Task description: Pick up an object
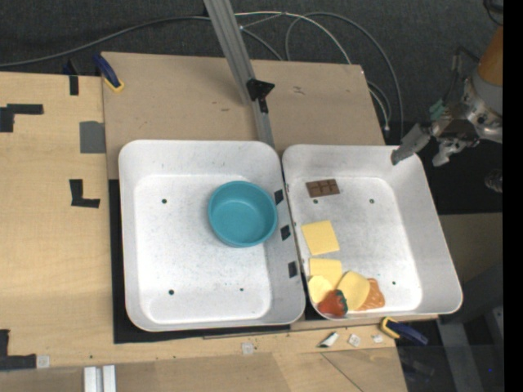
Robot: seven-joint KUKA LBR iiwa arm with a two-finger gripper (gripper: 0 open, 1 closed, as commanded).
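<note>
The grey two-finger gripper [423,145] hangs over the far right corner of the right-hand shallow white bin [425,211], its fingers spread apart with nothing between them. The likeliest pick, a flat square yellow foam piece [320,238], lies in that bin toward its left wall, so it sits to the left of and nearer than the gripper. Beyond it lies a small dark brown rectangular block [322,189]. A round teal plastic bowl [241,212] rests in the left-hand white bin [147,219].
</note>
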